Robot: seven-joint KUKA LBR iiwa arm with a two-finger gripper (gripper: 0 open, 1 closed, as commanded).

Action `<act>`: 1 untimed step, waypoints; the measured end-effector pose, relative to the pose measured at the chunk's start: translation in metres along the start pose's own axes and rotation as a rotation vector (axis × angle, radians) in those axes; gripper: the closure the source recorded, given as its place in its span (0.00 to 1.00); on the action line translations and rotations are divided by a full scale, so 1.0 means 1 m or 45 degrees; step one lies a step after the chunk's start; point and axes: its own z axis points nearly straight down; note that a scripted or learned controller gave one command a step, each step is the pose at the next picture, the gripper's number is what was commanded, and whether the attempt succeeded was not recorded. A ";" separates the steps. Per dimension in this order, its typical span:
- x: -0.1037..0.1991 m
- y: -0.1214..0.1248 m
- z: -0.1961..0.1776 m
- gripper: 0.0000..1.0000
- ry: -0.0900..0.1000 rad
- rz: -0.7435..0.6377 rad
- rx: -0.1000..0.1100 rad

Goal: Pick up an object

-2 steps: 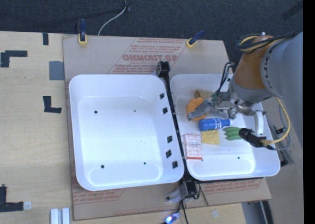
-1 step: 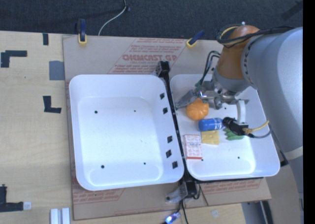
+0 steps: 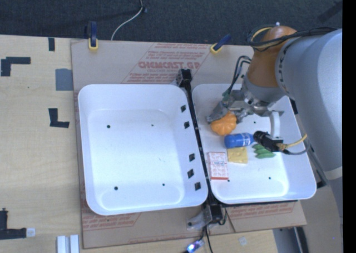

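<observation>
In the right bin an orange rounded object lies near the back left. A blue cylinder sits just in front of it. A yellow piece, a green item and a red-and-white card lie close by. My gripper hangs low over the bin, right above the orange object and touching or nearly touching its top. The arm's wrist hides part of the bin behind it. Nothing is visibly lifted.
The left bin stands beside the right one, split from it by a black divider. Both rest on a cardboard sheet held by clamps at the back. The arm's grey body covers the right bin's far right side.
</observation>
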 end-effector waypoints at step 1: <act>0.067 -0.083 -0.096 1.00 0.007 -0.005 -0.003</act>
